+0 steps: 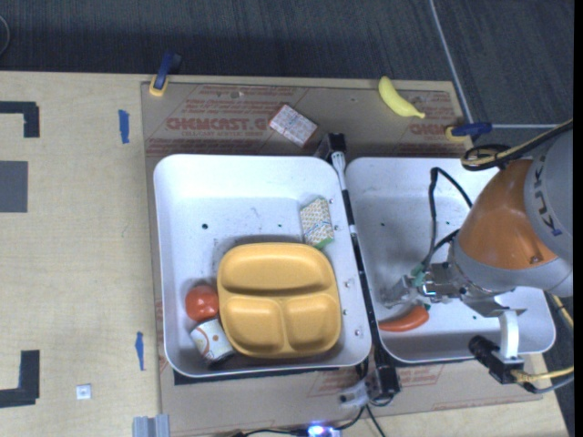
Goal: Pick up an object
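In the left bin [173, 244] lie a tomato [200, 301], a small striped ball [211, 339], a yellow tray [278, 297] and a patterned packet [317, 220] leaning by the right wall. Behind the bins, a small box [291, 125] and a banana [399, 97] rest on the cardboard. My gripper [407, 291] is low in the right bin [383, 189], just above an orange pepper [403, 318] near the front wall. Whether I have hold of the pepper, or how wide I stand, I cannot tell.
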Controlling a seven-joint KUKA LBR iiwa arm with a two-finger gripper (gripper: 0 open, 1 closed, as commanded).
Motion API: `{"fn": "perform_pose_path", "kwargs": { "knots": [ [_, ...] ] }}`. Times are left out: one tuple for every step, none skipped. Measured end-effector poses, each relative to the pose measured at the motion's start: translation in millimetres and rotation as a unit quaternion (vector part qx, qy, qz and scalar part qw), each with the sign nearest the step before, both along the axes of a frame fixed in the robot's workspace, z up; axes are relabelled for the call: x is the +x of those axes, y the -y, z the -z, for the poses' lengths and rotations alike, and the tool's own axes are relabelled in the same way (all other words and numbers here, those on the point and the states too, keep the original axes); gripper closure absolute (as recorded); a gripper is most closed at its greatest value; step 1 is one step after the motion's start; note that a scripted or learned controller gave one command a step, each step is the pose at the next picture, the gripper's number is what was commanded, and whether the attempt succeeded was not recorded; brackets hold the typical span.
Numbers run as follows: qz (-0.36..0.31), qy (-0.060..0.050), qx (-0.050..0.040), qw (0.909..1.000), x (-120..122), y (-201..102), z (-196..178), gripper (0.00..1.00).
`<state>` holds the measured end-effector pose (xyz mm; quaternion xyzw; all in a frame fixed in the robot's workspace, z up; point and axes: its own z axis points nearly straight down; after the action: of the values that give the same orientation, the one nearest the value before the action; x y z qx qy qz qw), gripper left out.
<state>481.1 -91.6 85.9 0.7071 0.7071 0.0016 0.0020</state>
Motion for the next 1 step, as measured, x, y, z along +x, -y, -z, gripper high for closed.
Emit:
{"fn": "perform_pose_path", "kwargs": {
  "knots": [
    [0.0,0.0,0.0003,1.0,0.0,0.3,0.0,0.0]
  ]
}}
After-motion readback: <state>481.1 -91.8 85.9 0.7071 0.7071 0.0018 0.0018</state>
